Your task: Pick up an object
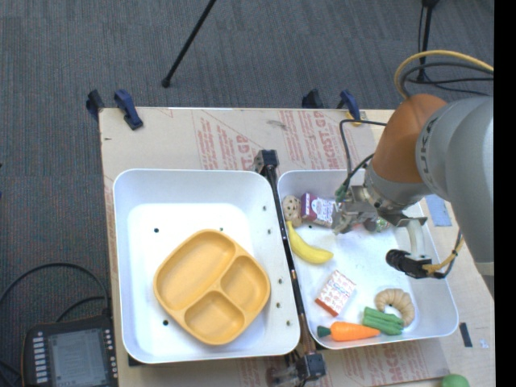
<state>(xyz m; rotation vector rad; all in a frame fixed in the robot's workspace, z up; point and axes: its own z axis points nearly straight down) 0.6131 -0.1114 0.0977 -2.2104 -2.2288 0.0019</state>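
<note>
Grey carpet surrounds a cardboard-topped bench (201, 135) that carries two shallow white bins side by side. One yellow three-compartment tray (211, 286) lies in the left bin (137, 192). In the right bin (439, 313) I count seven small things: one banana (307, 248), one round cookie (291, 208), one maroon carton (320, 209), one orange-and-white packet (335, 292), one carrot (351, 331), one green pod (382, 321) and one tan croissant (395, 301).

Nothing is visibly singled out, but the maroon carton is the thing nearest the gripper (353, 216). It is a small dark red box with a pale label, lying near the far left corner of the right bin, beside the cookie and above the banana. The gripper hangs just to its right, close to or touching it; which, I cannot tell. Whether the gripper is spread or closed cannot be told from this angle, and nothing is seen held in it.
</note>
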